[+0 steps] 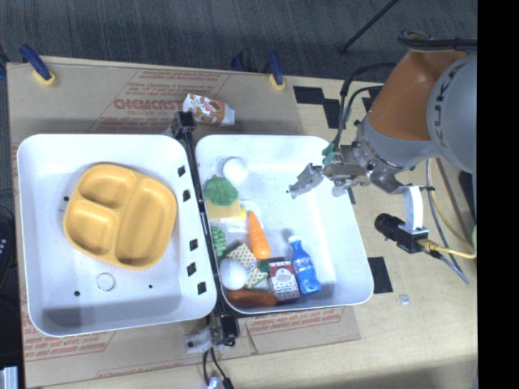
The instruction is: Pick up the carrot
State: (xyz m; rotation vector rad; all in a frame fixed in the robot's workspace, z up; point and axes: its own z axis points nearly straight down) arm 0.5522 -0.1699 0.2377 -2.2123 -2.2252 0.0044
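The small orange tapered plastic carrot (258, 235) lies in the right-hand shallow white bin (345, 217), near its middle-left, running roughly far-to-near with its narrow tip toward the far side. It is crowded: a yellow block topped by a green leafy piece (221, 193) sits just to its far left, a blue bottle (303, 267) lies near its right, and a red-and-white carton (282, 280) is close to its near end. The two-finger gripper (302, 183) hangs over the bare right part of the same bin, apart from the carrot and carrying nothing; how wide its fingers stand I cannot tell. The carrot looks like a light, rigid, smooth toy, so likely slippery and prone to roll. A grip across its thicker near half, fingers closing from left and right, seems safest.
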